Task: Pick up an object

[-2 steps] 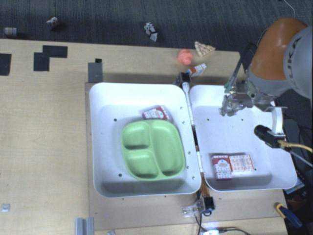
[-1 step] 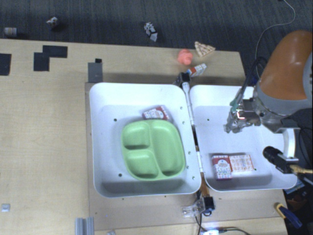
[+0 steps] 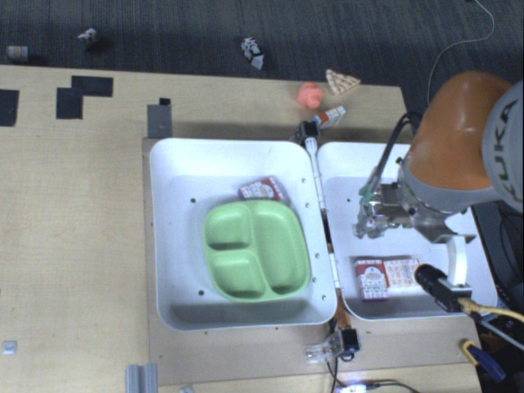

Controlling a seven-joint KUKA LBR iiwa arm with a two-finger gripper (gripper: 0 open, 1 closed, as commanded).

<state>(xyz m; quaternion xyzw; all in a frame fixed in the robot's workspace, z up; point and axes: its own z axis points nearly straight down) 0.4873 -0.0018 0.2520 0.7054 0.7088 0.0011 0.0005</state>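
**Arm over right bin, packet below — no grasp seen**

Camera view. Two white bins side by side on the tabletop [image 3: 74, 244]. The left bin [image 3: 176, 178] carries a green divided tray [image 3: 255, 248], lying flat and taking up most of the floor. A small red-and-white packet [image 3: 262, 190] sits at the tray's far edge, touching or partly tucked under it; cannot tell which.

The right bin [image 3: 344, 166] holds one flat red-and-white carton [image 3: 386, 276], lying label up near the front wall. Judged the likeliest pick target: it lies in the open, well apart from the dividing rim.

The arm [image 3: 458, 142] reaches in from the right, its orange band bulking over the right bin's far corner. The end effector [image 3: 370, 219] hangs above the bin floor, just beyond the carton's far edge, not over its middle. Nothing visible in its grip. Whether it is released or clenched cannot be told; the metal parts blur together at this slant.

Judgement: approach stage, pick not yet made. The tool would need to shift toward the front wall to centre on the carton. The carton lies flat and low, so a pinch may slide off its edges.

Off the bins, on the tabletop's far side: a pink ball [image 3: 309, 96], a wedge-shaped item [image 3: 342, 81], a small tube [image 3: 331, 117]. Loose bits lie on the dark floor [image 3: 205, 15] beyond.
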